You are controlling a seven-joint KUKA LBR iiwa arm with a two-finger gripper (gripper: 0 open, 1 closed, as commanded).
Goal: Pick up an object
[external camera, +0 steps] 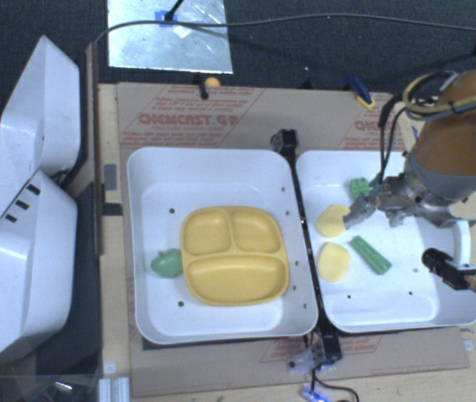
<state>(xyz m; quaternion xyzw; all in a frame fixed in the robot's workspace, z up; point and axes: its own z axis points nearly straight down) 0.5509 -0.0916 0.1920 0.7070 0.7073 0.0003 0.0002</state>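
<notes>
The pincer [362, 210] is seen low over the right bin [406, 308], reached in from the right, and whether it is open or closed cannot be told. Close around it lie a small green block [359, 188] just above its tip, a yellow piece [331, 221] just beside it to the left, a second yellow piece [333, 261] below, and a green stick [371, 255] lying aslant. In the left bin [213, 162] a yellow divided plate [235, 254] is set, with a green piece [167, 264] touching its left edge.

Bench [246, 107] with two bins [150, 308]
</notes>
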